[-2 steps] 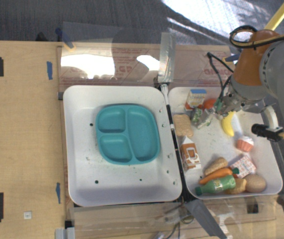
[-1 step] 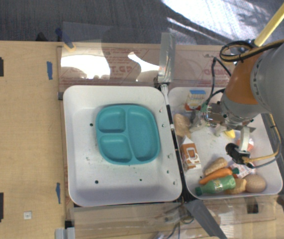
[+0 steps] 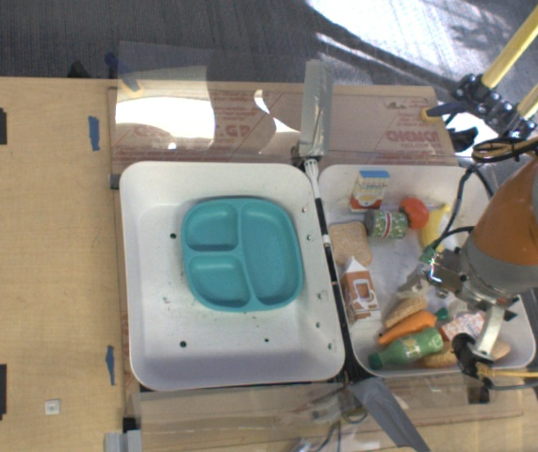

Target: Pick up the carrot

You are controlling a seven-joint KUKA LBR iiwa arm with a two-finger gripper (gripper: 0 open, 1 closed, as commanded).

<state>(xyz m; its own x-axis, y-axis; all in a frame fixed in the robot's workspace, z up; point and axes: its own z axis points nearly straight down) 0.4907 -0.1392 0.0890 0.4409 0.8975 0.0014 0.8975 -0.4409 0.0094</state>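
The carrot (image 3: 406,326) is an orange stick lying slantwise near the front of the right bin (image 3: 480,179), just above a green bottle (image 3: 408,348). The arm reaches in from the right with its orange band over the bin's right side. My gripper (image 3: 464,316) hangs just right of the carrot's thick end, above a red and white packet (image 3: 464,326). The wrist covers its fingers, and nothing shows between them.
The left bin (image 3: 146,252) holds a teal divided plate (image 3: 243,252). The right bin also holds a small carton (image 3: 370,189), a dark green can (image 3: 386,224), a red-orange fruit (image 3: 415,212), a yellow item (image 3: 435,226), a bread slice (image 3: 350,242) and a brown box (image 3: 359,290).
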